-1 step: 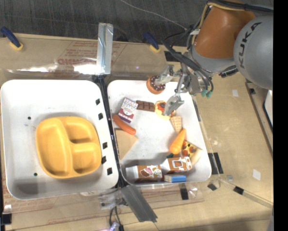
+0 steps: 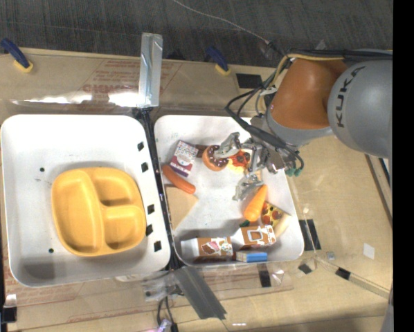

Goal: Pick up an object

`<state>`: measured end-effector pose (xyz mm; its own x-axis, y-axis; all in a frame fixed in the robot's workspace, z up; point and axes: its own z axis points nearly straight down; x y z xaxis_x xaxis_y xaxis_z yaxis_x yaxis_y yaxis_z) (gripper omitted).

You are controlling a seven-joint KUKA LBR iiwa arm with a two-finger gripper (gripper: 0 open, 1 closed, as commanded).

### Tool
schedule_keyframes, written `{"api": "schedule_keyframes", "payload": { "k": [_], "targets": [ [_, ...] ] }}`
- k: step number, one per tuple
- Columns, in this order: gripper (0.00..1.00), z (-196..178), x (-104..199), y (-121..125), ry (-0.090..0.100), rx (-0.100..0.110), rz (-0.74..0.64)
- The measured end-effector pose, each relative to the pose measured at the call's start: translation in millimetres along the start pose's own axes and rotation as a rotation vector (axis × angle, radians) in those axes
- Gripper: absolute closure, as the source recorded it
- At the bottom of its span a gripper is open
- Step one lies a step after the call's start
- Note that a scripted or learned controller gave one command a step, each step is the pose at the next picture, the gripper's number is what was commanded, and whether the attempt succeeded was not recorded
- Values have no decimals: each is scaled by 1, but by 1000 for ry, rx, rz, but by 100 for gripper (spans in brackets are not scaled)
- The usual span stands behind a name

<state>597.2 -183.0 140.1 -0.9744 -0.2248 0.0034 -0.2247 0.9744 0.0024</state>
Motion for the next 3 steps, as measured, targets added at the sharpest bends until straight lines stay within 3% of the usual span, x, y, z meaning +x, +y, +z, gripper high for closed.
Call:
{"api": "schedule_keyframes", "payload": {
  "k": [1, 2, 3],
  "targets": [
    [0, 34, -58, 27, -12, 10, -171],
    [0, 43, 0, -20, -11, 9, -191],
    [0, 42, 70, -10, -27, 15, -162]
  ]
}}
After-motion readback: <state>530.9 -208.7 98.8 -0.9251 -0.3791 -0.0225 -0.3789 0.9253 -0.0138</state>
